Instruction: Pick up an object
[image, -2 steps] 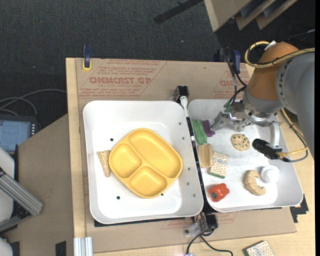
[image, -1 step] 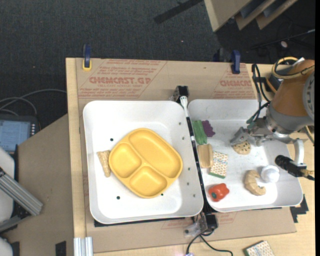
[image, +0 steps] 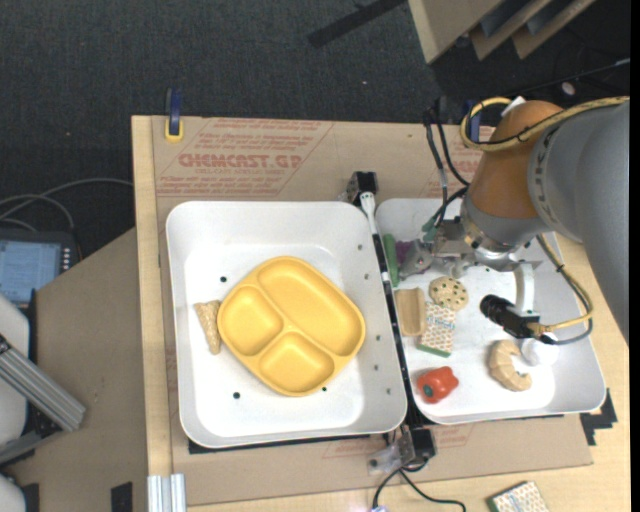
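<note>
My gripper (image: 437, 252) reaches down into the far left part of the right bin (image: 570, 395), under the orange wrist band. Just left of it, against the divider, lies a small green and purple item (image: 393, 260). Close in front of the gripper sits a round speckled cookie (image: 448, 292). A tan block (image: 407, 310) and a patterned wafer (image: 438, 328) lie beside the cookie. Nearer the front are a red pepper-like toy (image: 437, 382) and a pale bagel piece (image: 510, 365). Nothing shows held by the gripper.
The left bin (image: 190, 400) holds a yellow divided plate (image: 290, 325) and a tan cracker strip (image: 208, 325) at the plate's left. The arm's grey body covers the right bin's far right side. Cardboard surrounds both bins.
</note>
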